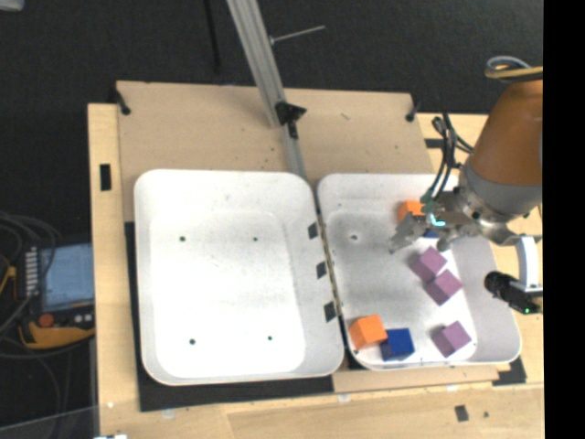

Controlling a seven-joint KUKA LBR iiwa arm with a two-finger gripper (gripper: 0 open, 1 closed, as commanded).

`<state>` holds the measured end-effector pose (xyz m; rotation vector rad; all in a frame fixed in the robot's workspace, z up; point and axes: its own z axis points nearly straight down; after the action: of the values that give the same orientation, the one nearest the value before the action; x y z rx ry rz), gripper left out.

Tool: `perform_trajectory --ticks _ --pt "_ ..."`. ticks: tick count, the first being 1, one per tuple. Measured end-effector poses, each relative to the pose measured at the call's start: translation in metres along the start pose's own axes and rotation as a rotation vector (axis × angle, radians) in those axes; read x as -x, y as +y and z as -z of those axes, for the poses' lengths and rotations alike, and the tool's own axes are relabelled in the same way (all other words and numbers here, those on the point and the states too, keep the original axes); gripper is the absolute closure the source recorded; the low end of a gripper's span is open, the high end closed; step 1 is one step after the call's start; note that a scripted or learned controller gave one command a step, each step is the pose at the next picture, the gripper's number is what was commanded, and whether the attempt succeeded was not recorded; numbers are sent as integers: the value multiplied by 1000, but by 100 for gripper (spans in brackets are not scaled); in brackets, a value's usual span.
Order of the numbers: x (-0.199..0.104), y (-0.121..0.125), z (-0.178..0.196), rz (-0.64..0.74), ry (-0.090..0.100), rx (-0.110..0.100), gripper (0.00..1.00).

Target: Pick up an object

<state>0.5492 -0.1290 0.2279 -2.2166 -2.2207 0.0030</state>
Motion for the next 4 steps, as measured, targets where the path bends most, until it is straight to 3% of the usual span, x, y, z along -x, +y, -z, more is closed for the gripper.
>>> perform_trajectory --ticks 1,3,4 --pt "0 1 3 -2 -1 6 0" --pt "2 -15 -115 -3 -2 -1 0" --pt "3 -14 -130 -4 -4 6 0"
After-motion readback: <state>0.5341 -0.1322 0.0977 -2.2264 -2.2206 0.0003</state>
